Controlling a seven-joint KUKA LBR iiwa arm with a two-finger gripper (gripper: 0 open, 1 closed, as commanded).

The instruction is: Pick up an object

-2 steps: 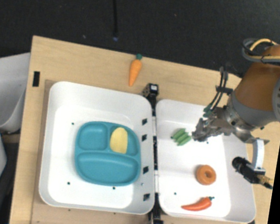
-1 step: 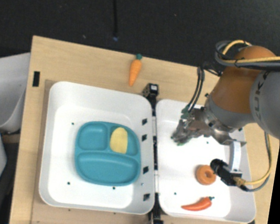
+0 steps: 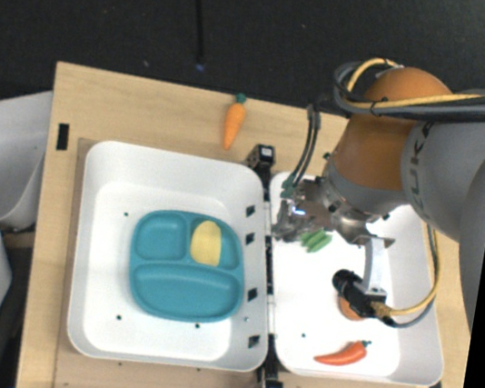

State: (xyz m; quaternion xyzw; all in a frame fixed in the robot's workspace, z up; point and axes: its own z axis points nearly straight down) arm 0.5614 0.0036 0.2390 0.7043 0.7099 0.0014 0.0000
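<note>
Nearest you, at the front of the right bin, lies a red chili pepper, a small toy by the look of it, curved and tapering to a green stem. You can expect it to be light, stiff and a little slick; its thicker middle looks like the best place to take hold, across the narrow width.

Just behind it sits an orange round thing, partly hidden by a black fitting and a yellow cable, so its shape is unclear.

Further back, near the wall between the bins, a small green piece lies right beside the gripper. The gripper hangs low over that back left corner, under the arm's orange band. You cannot tell from this slant whether it is parted or closed, nor whether anything is in it. The green piece looks light and thin, and awkward to reach so close to the wall.

In the left bin, a blue divided plate rests on the floor, holding a pale yellow rounded thing in its upper right compartment; it is smooth and likely to roll.

The bin floors are smooth white plastic with raised rims. Beyond them, on the bare wooden bench, lies a toy carrot, well apart from the arm. The room behind is dark.
</note>
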